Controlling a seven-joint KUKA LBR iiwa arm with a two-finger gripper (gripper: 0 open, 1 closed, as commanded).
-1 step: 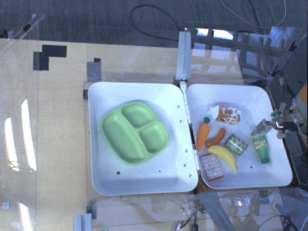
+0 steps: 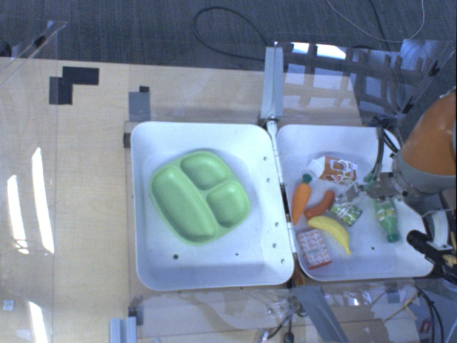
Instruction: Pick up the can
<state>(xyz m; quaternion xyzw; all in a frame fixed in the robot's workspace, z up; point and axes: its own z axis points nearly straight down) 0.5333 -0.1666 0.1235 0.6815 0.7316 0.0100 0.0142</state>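
**Ana:** Camera view, nearest edge first: what lay at the front of the right bin (image 2: 371,261)?

**Ben:** A small red-and-white box (image 2: 314,249) sat in the near left corner. A banana (image 2: 333,232) lay just beyond it, touching or nearly so. A green bottle (image 2: 388,219) lay on its side, off to the right.

**Ana:** And in the middle?

**Ben:** A crumpled green-and-white packet (image 2: 347,211) lay there, with a sausage (image 2: 320,204) to its left. A carrot (image 2: 300,199) lay along the left wall, its green top pointing away.

**Ana:** Where was the can?

**Ben:** The orange-and-white thing in the far part of that bin looked like the can (image 2: 337,169). It was lying down, just beyond the sausage and the packet. I could not be sure of its shape.

**Ana:** And the hand?

**Ben:** The hand (image 2: 373,184) came in from the right and hung between the can and the bottle, just beside the packet. I could not tell whether it was spread or pressed together. Nothing showed in its grip.

**Ana:** The left bin (image 2: 164,266)?

**Ben:** It held a green plate (image 2: 200,195) with three compartments, set at a slant.

**Ana:** Farther back?

**Ben:** The pale counter (image 2: 71,191) carried black marks (image 2: 71,83), and dark cables (image 2: 228,20) looped on the grey floor (image 2: 143,13) beyond.
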